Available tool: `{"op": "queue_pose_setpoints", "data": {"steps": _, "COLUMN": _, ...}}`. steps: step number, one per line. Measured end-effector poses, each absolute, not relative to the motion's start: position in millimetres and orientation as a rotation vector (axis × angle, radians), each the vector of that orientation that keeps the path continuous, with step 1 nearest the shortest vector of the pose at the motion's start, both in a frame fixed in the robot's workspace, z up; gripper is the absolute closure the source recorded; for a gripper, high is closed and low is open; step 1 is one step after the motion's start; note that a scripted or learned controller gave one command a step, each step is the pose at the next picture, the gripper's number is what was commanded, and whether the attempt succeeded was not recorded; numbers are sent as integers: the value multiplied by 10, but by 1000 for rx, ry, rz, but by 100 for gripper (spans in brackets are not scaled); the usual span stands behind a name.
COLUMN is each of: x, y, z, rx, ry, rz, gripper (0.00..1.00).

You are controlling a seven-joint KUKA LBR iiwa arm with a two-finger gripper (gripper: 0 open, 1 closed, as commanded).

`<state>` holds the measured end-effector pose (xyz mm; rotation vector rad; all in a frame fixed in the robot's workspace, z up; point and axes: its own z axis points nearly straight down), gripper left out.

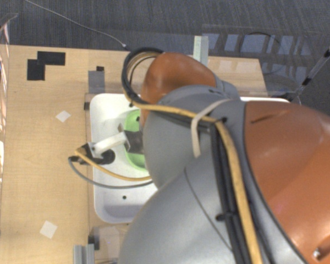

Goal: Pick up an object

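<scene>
So my arm is basically hogging the whole view right now, grey shell with the big orange section taking up the right side and bottom right corner. A tan cable runs over the top of it, tied down with a pale strap, and a loop of black cable sticks up near the orange band further back.

Under all that there's the white bin sitting on the wooden bench. Only its left part is visible, the left wall and the two left corners, since my own bulk covers the rest. Inside it, up against where my arm cuts off the view, there's a bright green object, a curved piece that shows again lower down along the arm's edge. That's the one thing in the bin I can make out, roughly mid-bin toward the back half.

My claw is down in the bin right beside the green thing, with a white piece sticking out toward the bin's left wall and some black and tan cabling drooping over that wall. Whether it's clenched, released or actually got anything, I can't tell, too much in the way.

Bench also has black markings near its back left corner.
</scene>
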<state>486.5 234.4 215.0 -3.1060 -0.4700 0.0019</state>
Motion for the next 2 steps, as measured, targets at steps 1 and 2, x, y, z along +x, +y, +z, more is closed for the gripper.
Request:
{"op": "queue_pose_setpoints", "data": {"steps": 1, "x": 4934, "y": 2347, "z": 3099, "rx": -2888, "ry": -1235, "rz": -7, "gripper": 100}}
{"op": "queue_pose_setpoints", "data": {"steps": 2, "x": 4849, "y": 2269, "z": 1536, "rx": -3045, "ry": -780, "rz": 12, "gripper": 100}}
